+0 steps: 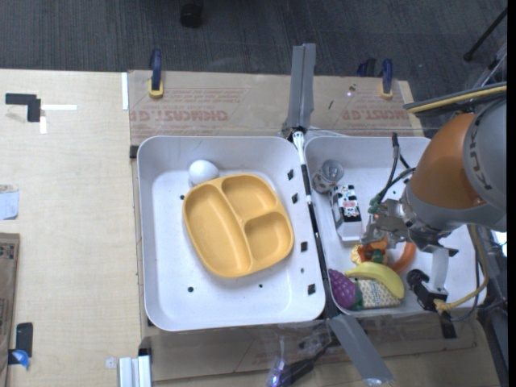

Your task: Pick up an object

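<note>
Currently the gripper sits low in the right bin, over the cluster of toy food; its grip state cannot be told. Target the banana, just beside the orange piece. Descend vertically, centre on one item, avoid neighbours.

Red "CHEMCAT" print, seen upside down, on cardboard sheet behind bins; other print too small to read.
</note>
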